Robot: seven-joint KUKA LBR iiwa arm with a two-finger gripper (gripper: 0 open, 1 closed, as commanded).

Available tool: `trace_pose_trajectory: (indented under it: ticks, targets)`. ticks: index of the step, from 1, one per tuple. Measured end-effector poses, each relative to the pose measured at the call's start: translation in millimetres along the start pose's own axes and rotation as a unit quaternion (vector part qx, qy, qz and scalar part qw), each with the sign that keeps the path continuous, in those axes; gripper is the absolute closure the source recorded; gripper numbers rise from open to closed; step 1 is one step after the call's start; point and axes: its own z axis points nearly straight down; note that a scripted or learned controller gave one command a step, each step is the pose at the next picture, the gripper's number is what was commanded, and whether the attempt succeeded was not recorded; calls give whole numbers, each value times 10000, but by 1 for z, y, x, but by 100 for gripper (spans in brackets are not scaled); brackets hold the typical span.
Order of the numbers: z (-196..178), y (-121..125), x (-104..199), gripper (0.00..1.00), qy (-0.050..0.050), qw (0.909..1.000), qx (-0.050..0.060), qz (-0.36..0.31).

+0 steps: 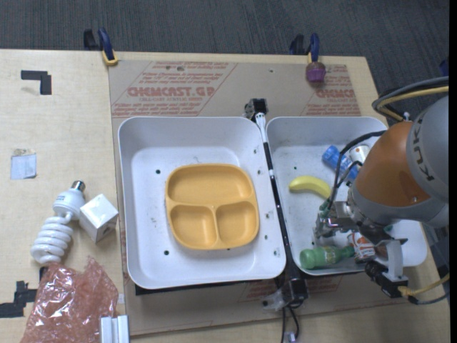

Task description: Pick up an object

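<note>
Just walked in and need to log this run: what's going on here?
The grey and orange arm reaches into the right bin, its gripper low between a banana and a green bottle. Nothing is visibly held. The left bin holds a yellow divided tray.

A robotics lab is showing here: two white bins are sitting on a bench, a Chemcast-printed board is being held by blue clamps at its far edge, grey carpet lying beyond.
</note>
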Motion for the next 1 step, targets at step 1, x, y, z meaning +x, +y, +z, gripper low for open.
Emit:
trace_pose_trajectory:
  ticks: [1]
  targets:
    - [0,0,0,0,-1,10000,-2,2]
